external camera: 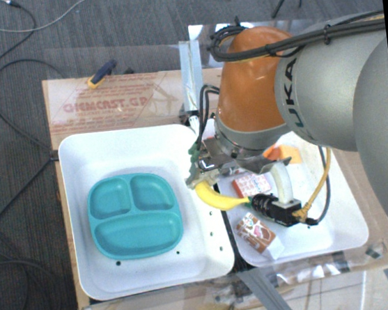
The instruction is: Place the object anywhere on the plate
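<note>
The teal plate (135, 215) lies bare in the left bin (75, 158), so the placing is not yet done. The gripper (203, 174) hangs over the divide between the bins, just above the banana (217, 198) in the right bin (331, 239); its state cannot be told. Grasp, carry and release appear left.

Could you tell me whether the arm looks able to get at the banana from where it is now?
Probably yes: the gripper hangs right over the banana in the right bin, nothing lying on top of it.
</note>
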